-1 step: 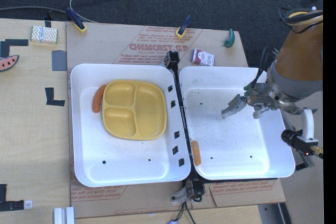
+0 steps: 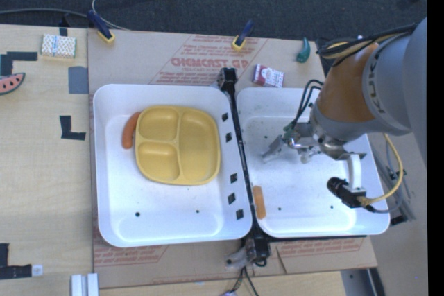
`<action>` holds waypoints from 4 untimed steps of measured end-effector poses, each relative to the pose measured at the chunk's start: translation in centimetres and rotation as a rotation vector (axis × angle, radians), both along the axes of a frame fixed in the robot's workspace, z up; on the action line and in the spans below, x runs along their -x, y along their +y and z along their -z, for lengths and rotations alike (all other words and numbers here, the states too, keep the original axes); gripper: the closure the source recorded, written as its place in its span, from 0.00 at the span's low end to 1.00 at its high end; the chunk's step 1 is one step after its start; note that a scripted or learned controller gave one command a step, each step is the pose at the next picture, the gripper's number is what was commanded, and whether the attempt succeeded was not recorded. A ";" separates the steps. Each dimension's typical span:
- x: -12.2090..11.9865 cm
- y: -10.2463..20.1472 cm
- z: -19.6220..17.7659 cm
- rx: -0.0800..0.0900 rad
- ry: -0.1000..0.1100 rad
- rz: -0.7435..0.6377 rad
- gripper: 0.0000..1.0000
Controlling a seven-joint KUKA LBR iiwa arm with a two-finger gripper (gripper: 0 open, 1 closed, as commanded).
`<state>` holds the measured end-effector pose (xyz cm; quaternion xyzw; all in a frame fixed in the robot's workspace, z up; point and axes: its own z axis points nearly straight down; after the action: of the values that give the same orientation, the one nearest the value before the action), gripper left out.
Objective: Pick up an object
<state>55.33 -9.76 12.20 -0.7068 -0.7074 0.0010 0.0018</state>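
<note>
Sausage (image 2: 259, 201) is my nearest candidate: a small orange piece lying against the left wall of the right bin (image 2: 312, 218), below and a little left of the pincer (image 2: 274, 149). I judge it light, probably smooth plastic and fairly stiff, so it may roll or slip unless taken across its short width at the middle. The wall just beside it leaves little room for a finger on that side.

I see the pincer low over the right bin's floor, its two fingers slanting down to the left with a narrow gap between them and nothing held.

Farther left of the pincer, in the left bin (image 2: 111, 218), a yellow tray (image 2: 177, 144) lies flat, with a second orange piece (image 2: 128, 131) touching its far edge. I judge the tray broad, rigid and awkward; only its rim offers a hold.
</note>
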 end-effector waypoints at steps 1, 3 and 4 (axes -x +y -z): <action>-5.0 0.3 1.9 0.000 -0.002 0.000 0.00; -5.0 0.3 1.0 -0.001 -0.001 -0.001 0.00; -11.6 -0.3 3.7 0.001 -0.006 -0.001 0.00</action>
<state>66.90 -10.01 8.51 -0.7064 -0.7078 -0.0008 -0.0009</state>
